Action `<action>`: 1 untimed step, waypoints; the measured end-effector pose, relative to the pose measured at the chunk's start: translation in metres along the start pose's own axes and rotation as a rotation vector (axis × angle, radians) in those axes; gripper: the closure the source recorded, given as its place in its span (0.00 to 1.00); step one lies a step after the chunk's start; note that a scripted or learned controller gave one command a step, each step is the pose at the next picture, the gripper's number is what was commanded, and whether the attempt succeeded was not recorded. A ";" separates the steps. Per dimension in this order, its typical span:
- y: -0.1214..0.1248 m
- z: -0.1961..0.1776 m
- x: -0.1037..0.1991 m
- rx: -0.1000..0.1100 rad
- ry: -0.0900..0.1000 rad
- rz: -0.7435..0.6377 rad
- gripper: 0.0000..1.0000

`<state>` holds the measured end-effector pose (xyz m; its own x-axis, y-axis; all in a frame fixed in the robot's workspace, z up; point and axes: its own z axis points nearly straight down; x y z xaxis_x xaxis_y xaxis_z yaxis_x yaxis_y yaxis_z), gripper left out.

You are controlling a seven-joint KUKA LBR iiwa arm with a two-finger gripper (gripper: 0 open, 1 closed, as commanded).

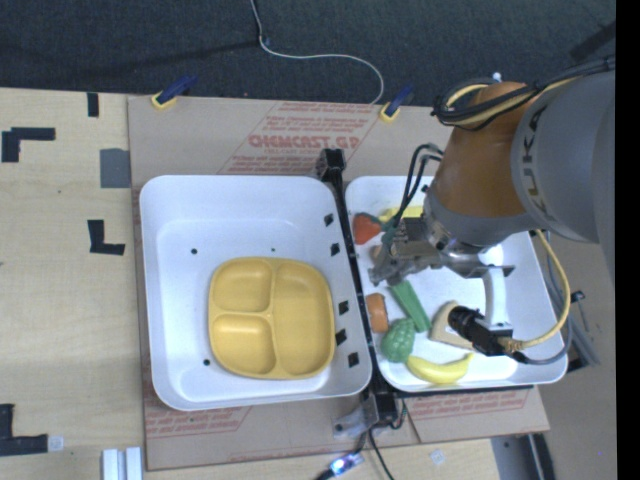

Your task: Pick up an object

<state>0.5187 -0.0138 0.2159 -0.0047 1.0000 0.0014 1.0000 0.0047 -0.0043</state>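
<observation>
Toys (405,308) lay in the right bin (530,368), partly hidden beneath the arm (500,168), gripper (395,258) low over them, yellow plate (271,317) in the left bin (170,228).

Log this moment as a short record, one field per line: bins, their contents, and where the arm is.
left bin: holds a yellow divided plate
right bin: holds toy foods
toy foods: banana at the near edge, green bumpy piece, orange piece, long green piece, red piece
arm: reaches in from the right, over the right bin
hand: low over the left side of the right bin, near the long green piece
grasp: cannot tell from this view
</observation>
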 end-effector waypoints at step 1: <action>-0.002 -0.017 0.008 -0.004 -0.001 0.002 1.00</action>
<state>0.5168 -0.0062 0.2330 -0.0024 1.0000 0.0005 1.0000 0.0024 -0.0008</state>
